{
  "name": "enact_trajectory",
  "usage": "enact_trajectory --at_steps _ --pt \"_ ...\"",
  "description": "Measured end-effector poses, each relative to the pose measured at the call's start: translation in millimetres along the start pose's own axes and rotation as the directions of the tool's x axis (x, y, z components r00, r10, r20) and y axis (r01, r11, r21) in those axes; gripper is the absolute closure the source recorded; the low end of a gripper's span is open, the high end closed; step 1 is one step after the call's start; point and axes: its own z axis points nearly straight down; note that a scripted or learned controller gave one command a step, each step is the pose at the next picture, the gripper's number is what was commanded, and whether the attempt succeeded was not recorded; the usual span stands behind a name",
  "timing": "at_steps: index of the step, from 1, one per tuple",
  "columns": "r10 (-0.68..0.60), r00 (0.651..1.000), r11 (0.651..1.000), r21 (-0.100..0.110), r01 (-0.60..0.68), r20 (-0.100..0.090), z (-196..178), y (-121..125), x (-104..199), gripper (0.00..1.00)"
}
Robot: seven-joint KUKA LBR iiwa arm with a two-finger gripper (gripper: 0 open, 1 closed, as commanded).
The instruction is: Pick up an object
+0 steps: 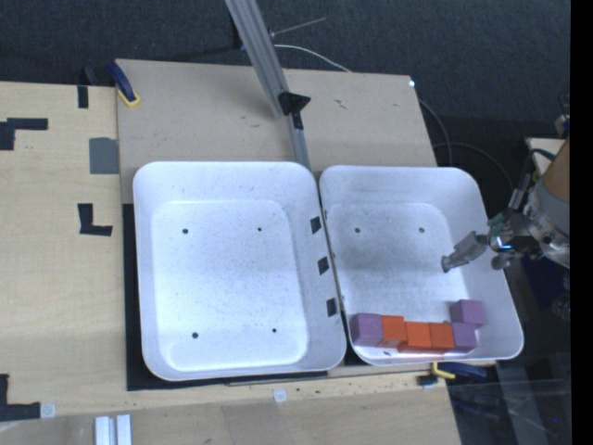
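Over on the left, the left bin [227,267] sits flat on the bench [56,248]. Moving across to the right bin [408,211]: blocks are lined up along its near edge, a purple block [368,328], orange blocks [417,334], two more purple blocks [467,323] by the near right corner. The gripper [459,256] pokes in low over the right rim, the arm leaning in from the right, well apart from the blocks; whether its fingers are open or closed, I cannot tell

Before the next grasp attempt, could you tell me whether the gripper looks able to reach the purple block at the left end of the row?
Probably yes: the gripper hangs over the right bin, nothing above the purple block.
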Motion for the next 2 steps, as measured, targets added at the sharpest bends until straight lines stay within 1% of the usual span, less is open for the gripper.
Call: enact_trajectory --at_steps 1,2 --pt "-0.005 1.000 1.000 0.007 0.005 -0.004 97.5 36.4 92.5 0.00" --pt "-0.001 1.000 1.000 -0.004 0.001 0.001 45.7 43.1 105.7 0.00"
